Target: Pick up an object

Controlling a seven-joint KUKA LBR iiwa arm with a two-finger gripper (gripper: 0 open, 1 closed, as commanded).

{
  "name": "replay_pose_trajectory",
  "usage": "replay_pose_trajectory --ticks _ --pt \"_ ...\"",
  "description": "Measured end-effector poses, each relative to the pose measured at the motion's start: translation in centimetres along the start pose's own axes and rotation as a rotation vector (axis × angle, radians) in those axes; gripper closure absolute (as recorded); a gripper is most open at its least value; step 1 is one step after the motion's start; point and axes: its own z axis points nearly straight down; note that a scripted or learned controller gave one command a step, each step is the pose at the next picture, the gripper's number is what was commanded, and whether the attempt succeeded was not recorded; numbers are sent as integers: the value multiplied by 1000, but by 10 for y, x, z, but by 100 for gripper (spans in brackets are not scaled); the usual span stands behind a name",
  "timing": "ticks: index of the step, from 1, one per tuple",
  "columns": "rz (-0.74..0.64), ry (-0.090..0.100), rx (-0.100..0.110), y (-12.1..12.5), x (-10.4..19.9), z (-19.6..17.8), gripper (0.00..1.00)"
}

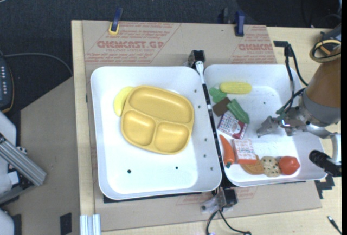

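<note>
At the right edge of the frame, the arm (325, 93) is seen as a rounded orange band over a grey, ring-shaped wrist section. Below the grey ring, a paler metallic flange is fitted. From it, the gripper (265, 128) is carried toward the middle right of the frame: a dull grey metal assembly of angular, bracket-like parts. Thin black cables are looped beside the wrist, and a black rod is run upward along the arm's left side. A black fitting is seen at the lower right.
</note>
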Motion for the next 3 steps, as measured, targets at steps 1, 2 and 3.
replay_pose_trajectory --ticks 1,2,3 --pt "0 -1 -3 0 1 27 0" --pt "1 -3 -8 1 0 14 100" --pt "-1 -7 -15 2 0 -50 100"
